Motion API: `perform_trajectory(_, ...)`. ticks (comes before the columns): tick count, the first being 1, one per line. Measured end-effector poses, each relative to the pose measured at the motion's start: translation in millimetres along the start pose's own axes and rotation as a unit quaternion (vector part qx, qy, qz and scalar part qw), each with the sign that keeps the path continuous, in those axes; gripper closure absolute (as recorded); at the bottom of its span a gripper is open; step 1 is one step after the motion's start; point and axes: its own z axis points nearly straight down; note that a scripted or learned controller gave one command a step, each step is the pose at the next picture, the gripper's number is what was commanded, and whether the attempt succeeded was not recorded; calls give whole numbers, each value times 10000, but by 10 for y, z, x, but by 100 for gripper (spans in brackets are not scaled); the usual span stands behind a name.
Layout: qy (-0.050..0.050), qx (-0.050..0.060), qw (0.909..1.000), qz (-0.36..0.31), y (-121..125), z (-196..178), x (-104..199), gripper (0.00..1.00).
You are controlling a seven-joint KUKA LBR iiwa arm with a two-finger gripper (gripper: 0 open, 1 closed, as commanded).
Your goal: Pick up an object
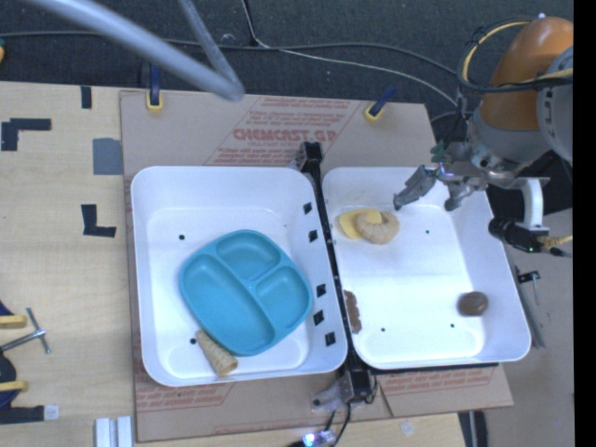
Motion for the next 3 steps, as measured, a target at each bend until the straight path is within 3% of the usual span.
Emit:
perform_trajectory(1, -11, -70, 10000, -19, 27, -90, 5, 0)
perform_trajectory(3, -11, -55, 10000, -17, -10, 1107, 68, 0)
